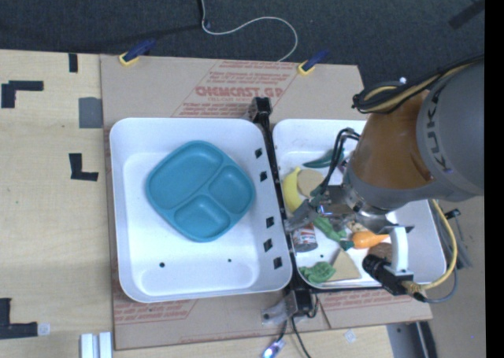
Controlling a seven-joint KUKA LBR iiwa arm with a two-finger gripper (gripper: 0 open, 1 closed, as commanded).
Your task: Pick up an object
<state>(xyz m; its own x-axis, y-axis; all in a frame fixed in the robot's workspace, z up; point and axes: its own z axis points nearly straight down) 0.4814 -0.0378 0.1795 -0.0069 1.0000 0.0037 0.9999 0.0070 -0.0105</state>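
A blue three-compartment plate (201, 189) lies in the left bin (130, 144). In the right bin (299, 134) a pile of small items sits by the divider: a yellow banana-shaped piece (292, 189), a dark can-like item (304, 238), a green piece (319, 272) and an orange carrot-like piece (367, 240). My gripper (329, 213) hangs low over this pile, just right of the yellow piece. The wrist hides its fingers.
The grey arm with its orange band (394, 148) covers most of the right bin. A black clip (260, 108) stands at the top of the divider between the bins. Brown cardboard (236, 85) lies under both bins, with a white cable (252, 26) behind.
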